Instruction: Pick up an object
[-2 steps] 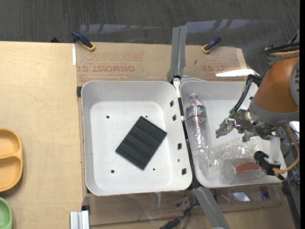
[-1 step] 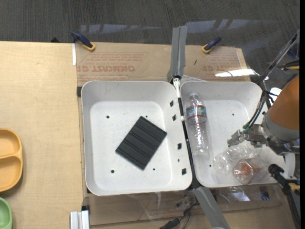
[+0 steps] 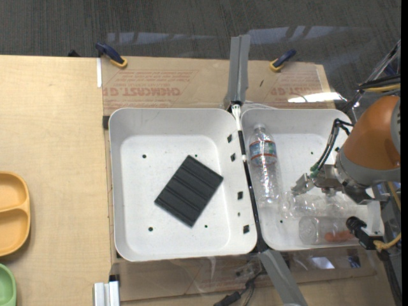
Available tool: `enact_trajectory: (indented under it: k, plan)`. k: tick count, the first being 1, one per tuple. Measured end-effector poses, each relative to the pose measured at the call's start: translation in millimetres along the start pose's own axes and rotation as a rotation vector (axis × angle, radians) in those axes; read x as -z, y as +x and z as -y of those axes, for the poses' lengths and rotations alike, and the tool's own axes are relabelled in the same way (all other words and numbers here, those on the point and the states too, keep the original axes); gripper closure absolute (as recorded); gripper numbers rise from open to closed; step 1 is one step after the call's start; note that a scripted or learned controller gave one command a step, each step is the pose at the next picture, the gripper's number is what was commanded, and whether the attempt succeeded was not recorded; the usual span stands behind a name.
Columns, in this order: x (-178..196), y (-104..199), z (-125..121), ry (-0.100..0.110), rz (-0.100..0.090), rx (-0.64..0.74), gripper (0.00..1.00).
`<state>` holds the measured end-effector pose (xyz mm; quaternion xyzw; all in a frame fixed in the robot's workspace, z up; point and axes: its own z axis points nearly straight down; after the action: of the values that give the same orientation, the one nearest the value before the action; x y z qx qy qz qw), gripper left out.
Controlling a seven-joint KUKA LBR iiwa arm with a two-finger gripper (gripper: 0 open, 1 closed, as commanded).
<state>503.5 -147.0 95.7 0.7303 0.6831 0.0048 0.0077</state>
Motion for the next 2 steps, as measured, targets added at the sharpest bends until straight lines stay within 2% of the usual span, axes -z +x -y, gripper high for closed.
enact_trajectory:
  k: [1, 2]
  plan:
    - [-2, 28, 5, 0.016, -0.001, -0.101, 0.00]
    - [48, -7, -41, 0.019, 0.001, -0.291, 0.00]
